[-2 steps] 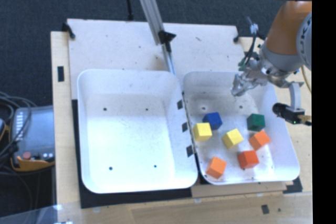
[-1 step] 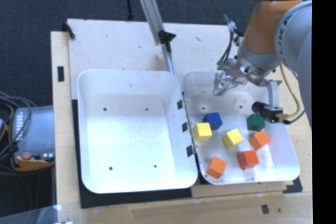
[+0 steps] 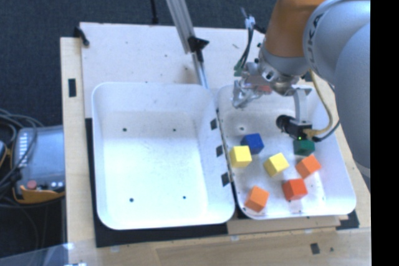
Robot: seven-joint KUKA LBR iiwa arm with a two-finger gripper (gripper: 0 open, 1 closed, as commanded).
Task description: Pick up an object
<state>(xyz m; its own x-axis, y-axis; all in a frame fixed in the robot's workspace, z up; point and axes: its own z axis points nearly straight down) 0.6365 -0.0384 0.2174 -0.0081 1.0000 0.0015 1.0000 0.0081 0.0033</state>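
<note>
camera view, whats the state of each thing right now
gripper: over the right bin's far end, nothing seen held
blue cube: loose in right bin
yellow cubes: loose, apart
orange cubes: loose
red cube: loose
green cube: loose, beside the cable
left bin: flat on the bench

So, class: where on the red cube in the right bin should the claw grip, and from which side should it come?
Come straight down from above onto the red cube and close on two opposite flat side faces. Its top face is exposed. An orange cube sits close at its upper right, so the faces toward the bin's open floor probably give the fingers more room.
</note>
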